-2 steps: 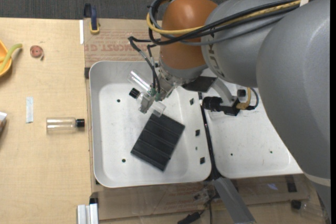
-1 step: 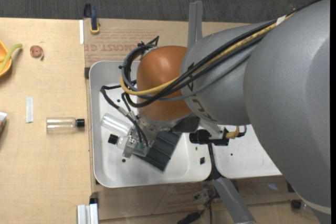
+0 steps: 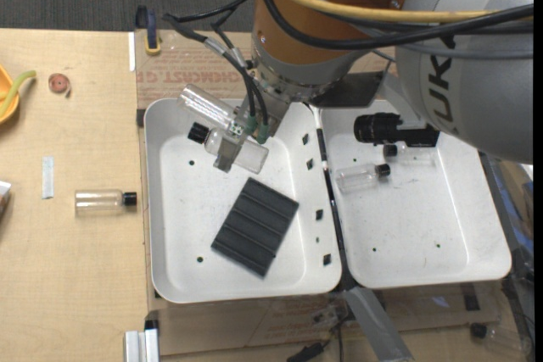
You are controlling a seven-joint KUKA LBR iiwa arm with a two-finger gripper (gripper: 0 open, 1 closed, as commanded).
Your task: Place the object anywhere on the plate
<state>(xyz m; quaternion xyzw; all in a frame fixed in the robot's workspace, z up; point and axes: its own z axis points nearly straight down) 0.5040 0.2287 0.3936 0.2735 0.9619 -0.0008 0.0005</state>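
Note:
A black ribbed plate (image 3: 254,226) lies tilted in the middle of the left bin (image 3: 170,267). My gripper (image 3: 236,147) hangs low over the far part of that bin, just beyond the plate's far edge. Close to its left are a small black cap (image 3: 198,132) and a clear, bottle-like piece (image 3: 205,106); whether the gripper holds them is unclear. A clear bottle with a black cap (image 3: 361,176) lies in the right bin (image 3: 424,258), near its left wall.
On the wooden bench left of the bins lie another clear bottle (image 3: 103,199), a pale strip (image 3: 47,178), a small red disc (image 3: 58,83) and an orange bowl (image 3: 5,97). The arm's bulk covers the bins' far edge.

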